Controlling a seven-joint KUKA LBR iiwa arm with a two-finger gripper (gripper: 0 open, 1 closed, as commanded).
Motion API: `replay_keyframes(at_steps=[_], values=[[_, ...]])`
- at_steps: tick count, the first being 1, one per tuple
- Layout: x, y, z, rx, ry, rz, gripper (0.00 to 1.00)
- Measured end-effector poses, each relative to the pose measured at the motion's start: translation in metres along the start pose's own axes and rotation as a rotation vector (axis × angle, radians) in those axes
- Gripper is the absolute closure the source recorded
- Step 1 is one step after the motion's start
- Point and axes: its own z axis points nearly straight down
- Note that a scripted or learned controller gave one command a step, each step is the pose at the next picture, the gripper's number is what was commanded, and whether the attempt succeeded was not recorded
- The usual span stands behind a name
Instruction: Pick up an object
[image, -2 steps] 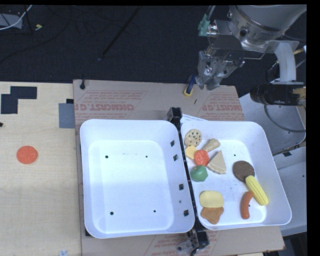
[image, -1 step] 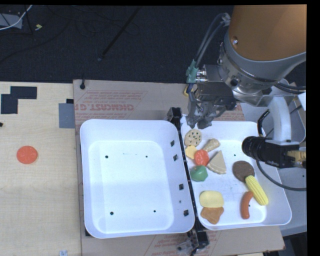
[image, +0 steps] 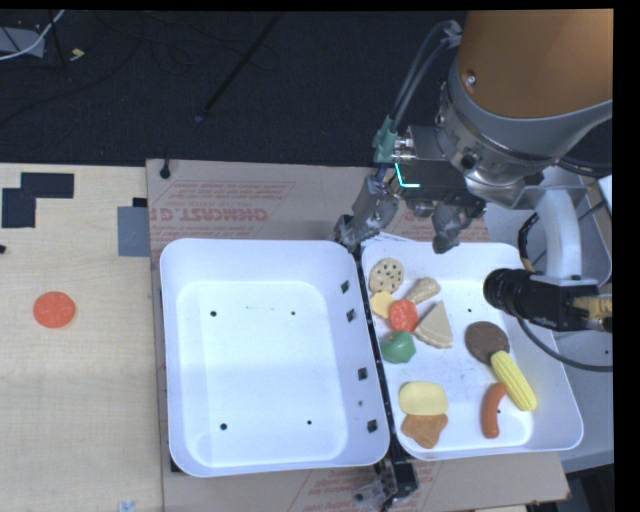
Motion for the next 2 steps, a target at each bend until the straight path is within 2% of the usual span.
replay_keyframes(at_steps=[1, 2], values=[[0.0007, 0.0003, -0.0100, 0.002, 0.000, -0.003, 1.00], [0.0007, 0.0003, -0.0094, 0.004, -0.001, -0.004, 0.00]])
